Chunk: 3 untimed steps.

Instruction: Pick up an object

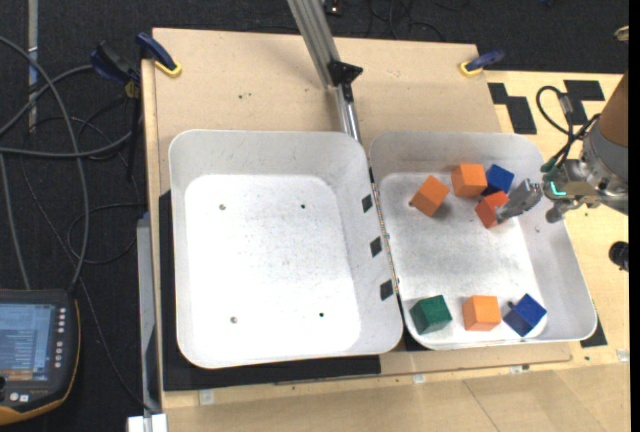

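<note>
The right bin [470, 260] holds several small blocks. At its back lie an orange block [430, 195], a second orange block [467, 180], a blue block [499, 179] and a red block [488, 211]. Along its front edge sit a green block [432, 313], an orange block [482, 312] and a blue block [524, 314]. My gripper [513, 203] reaches in from the right, low over the bin's back right part. Its tip is right against the red block's right side, and I cannot see whether it grips the block.
The left bin [200, 220] lies beside the right one. A metal pole [310, 10] slants down from the top to the bins' shared back edge. Clamps [160, 55] sit at the bench's back corners. Cables and a pendant [35, 350] lie on the floor at left.
</note>
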Available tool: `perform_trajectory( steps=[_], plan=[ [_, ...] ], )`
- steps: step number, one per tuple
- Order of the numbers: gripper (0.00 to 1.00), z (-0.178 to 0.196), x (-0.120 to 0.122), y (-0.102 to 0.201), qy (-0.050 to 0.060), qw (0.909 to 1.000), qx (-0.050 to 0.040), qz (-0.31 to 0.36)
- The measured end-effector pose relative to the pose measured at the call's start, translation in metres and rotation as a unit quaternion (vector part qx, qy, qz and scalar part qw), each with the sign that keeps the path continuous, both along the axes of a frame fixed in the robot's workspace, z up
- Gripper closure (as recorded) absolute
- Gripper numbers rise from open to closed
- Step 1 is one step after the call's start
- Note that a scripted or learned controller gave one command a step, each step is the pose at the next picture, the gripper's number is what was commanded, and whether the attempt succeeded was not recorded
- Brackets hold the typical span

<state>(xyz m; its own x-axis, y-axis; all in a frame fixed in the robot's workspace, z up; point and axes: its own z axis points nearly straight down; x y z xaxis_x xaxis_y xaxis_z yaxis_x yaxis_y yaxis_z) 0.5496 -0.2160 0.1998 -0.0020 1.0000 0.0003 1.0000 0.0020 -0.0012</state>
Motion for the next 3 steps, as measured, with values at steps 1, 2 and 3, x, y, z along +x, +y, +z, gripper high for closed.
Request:
perform_trajectory(
  steps=[1,2,3],
  plan=[
    [0.0,-0.046,0.004,0.007,0.002,1.0,0.0005,0.001],
    [0.0,-0.1,0.003,0.008,0.002,1.0,0.0006,-0.001],
    [1.0,-0.087,0.005,0.007,-0.001,1.0,-0.0006,-0.001]
  ],
)
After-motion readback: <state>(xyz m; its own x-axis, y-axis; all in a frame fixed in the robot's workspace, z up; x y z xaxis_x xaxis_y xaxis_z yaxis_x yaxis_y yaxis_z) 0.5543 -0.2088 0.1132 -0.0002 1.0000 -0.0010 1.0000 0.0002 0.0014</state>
